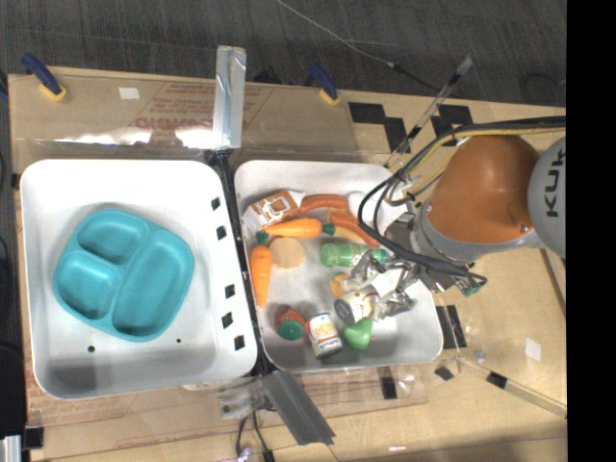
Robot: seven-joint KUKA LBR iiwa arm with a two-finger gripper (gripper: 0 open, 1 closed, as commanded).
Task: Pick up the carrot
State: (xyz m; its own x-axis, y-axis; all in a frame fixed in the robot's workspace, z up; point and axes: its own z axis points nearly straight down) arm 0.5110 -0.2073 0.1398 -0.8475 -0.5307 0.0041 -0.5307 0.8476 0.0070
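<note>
In the camera view, two white bins stand side by side on the tabletop (pixel 539 373). The left bin (pixel 58 354) holds a teal divided plate (pixel 123 272) with three compartments. The right bin (pixel 423 340) holds a heap of toy food. The carrot (pixel 261 272) lies near the left wall of this bin, about upright in the picture, with its thick end toward the top and its thin end pointing down. Just beside its thick end are a second orange carrot-like piece (pixel 294 227), lying across, and a round beige piece (pixel 286 252). Further up lies an orange-red sausage-like piece (pixel 325 202) and a small printed box (pixel 273 206). In the lower part are a small can (pixel 325 335), a red and green piece (pixel 289 322) and a green pear-like piece (pixel 359 333). The arm (pixel 481 192) reaches in from the right, and the gripper (pixel 380 282) is low over the right half of this bin, well apart from the carrot; whether it is open or closed I cannot tell.
</note>
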